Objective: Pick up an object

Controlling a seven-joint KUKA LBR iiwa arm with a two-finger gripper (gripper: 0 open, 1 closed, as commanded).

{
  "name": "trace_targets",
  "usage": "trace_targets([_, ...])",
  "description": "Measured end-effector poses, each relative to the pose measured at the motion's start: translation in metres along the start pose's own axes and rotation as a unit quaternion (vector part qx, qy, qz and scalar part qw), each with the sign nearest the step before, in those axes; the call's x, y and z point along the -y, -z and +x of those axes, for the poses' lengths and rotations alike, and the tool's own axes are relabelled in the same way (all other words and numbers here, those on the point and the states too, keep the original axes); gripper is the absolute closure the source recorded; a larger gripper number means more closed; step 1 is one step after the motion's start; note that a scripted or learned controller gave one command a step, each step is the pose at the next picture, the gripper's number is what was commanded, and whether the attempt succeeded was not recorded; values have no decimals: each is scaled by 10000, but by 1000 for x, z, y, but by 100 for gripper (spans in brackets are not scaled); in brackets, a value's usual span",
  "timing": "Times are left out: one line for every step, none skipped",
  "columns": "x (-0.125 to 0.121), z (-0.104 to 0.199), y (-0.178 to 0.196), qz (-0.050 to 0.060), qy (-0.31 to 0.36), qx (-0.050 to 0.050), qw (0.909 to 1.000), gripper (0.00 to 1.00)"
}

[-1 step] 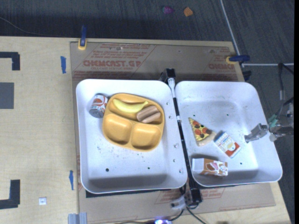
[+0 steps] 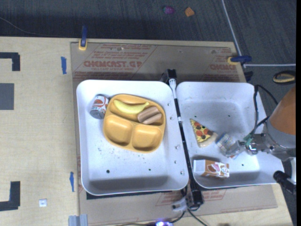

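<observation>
Tool (image 2: pixel 230 146) state can't be told, it's blurred just right of the yellow triangular toy pizza slice (image 2: pixel 202 132). That slice could easily get nudged away instead of grabbed.

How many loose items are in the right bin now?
3: pizza slice near the left wall, packet at the front, clear item by the gripper; more may be hidden.
</observation>
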State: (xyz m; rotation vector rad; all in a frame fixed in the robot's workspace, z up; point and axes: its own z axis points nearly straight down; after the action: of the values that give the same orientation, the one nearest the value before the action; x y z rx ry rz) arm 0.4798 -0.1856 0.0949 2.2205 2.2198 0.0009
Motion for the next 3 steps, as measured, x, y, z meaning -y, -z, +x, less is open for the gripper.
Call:
trace_targets([-2, 49, -6, -57, -15, 45, 10000, 0])
trace_targets([-4, 45, 6, -101, -31, 89, 9999, 100])
trace_targets([-4, 45, 6, -99, -31, 88, 9999, 0])
